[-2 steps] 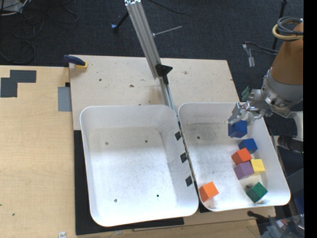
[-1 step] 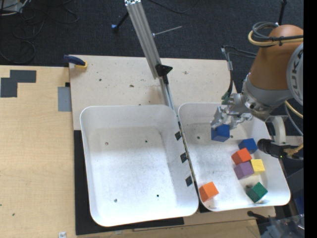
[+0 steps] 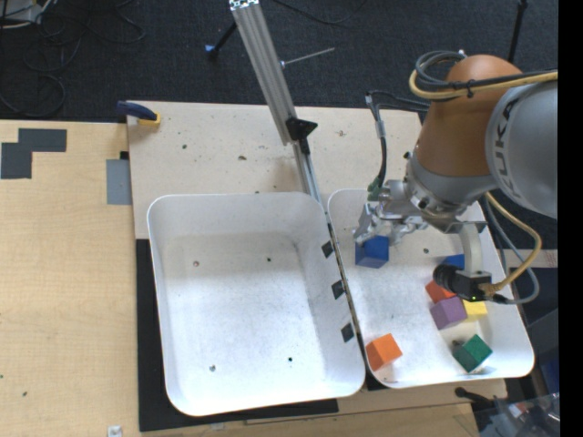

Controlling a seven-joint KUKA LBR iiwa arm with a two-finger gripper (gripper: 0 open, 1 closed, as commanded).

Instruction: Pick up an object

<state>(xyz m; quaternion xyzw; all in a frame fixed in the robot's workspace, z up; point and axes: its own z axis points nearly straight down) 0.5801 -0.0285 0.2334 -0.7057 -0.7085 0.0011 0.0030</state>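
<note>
My gripper point(image 3: 381, 229) hangs over the far left part of the right bin point(image 3: 410, 381), under the orange-banded wrist. A blue cube point(image 3: 372, 252) sits directly below the gripper's tip, touching or nearly touching it. Whether the cube is gripped or merely lies beneath cannot be made out. Other cubes lie in the same bin: an orange cube point(image 3: 383, 350) at the near left, a green cube point(image 3: 473, 352) at the near right, and a cluster of a purple cube point(image 3: 448, 312), a yellow cube point(image 3: 475, 309) and a red cube point(image 3: 438, 290).
The left bin point(image 3: 159, 244) adjoins the right one along a shared divider with black clips point(image 3: 337, 289). A slanted aluminium bar point(image 3: 269, 71) rises behind the bins. The arm's cables point(image 3: 474, 285) loop over the right side of the right bin.
</note>
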